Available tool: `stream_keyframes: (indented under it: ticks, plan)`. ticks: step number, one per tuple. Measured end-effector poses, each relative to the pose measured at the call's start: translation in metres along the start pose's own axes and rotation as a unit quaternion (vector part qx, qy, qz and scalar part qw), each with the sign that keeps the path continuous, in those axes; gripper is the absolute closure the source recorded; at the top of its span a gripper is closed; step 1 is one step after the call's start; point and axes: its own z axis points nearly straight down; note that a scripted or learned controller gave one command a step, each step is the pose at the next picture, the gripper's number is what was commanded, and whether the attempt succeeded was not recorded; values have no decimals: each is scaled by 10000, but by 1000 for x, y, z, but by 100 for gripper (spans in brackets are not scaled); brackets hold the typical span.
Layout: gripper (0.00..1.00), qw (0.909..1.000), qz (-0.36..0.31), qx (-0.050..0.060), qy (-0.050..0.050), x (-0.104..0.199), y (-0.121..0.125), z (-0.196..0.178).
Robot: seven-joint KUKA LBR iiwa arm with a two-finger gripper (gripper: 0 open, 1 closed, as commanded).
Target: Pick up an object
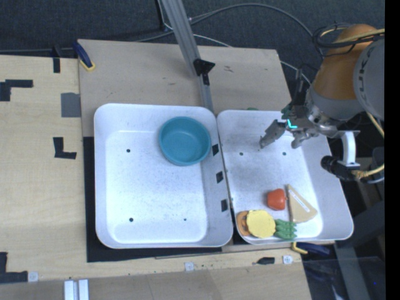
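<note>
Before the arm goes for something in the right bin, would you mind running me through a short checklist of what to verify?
1. Gripper open and carrying nothing: ok, fingers spread with nothing between them.
2. Gripper over the right bin: ok, at its far end.
3. Gripper lined up over a target: not ok, the red ball, yellow piece, tan wedge and green piece all sit at the near end.
4. Targets spaced for a clean grasp: not ok, they are bunched together in the near corner.
5. Blue bowl out of the way: ok, it sits in the left bin.
</note>
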Motion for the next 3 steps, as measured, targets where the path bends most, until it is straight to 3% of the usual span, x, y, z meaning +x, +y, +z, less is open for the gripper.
stream_keyframes:
  ticks: [1,3]
  plan:
    - [0,10000,0,1,0,0,0,0]
    - [0,10000,-1,4,-1,-6,-6,108]
